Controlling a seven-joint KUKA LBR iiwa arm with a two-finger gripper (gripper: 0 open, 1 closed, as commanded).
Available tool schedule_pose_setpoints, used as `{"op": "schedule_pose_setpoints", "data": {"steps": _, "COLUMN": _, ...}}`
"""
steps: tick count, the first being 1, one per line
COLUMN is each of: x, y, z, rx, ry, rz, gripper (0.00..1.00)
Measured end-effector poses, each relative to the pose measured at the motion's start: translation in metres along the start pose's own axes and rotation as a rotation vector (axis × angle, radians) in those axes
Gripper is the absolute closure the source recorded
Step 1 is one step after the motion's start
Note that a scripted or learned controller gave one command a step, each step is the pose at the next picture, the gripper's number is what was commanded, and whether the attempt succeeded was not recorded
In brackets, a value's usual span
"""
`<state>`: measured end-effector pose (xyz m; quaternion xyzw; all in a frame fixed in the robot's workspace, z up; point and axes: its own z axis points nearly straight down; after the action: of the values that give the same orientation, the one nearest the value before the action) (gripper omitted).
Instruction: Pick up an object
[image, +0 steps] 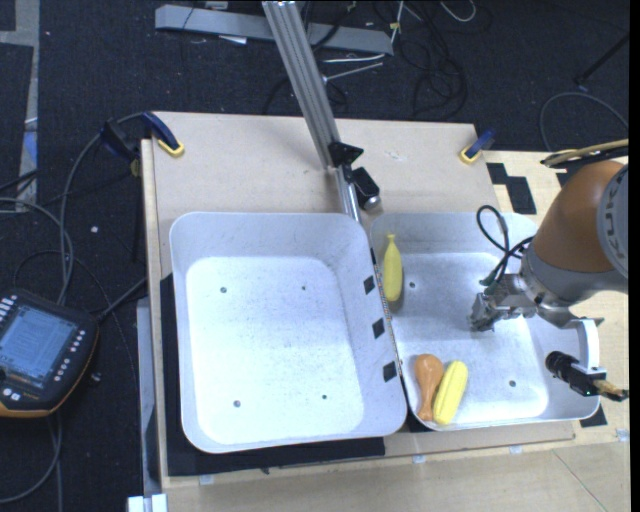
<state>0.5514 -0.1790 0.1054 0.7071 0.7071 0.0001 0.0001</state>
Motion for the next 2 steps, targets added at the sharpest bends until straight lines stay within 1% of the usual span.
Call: {"op": "schedule_pose_setpoints", "data": {"steps": 2, "x": -0.013, "y": -0.006, "z": -0.117, "rx": -0.004, "ry": -0.001, "rz": 0.000, "gripper": 1.00}}
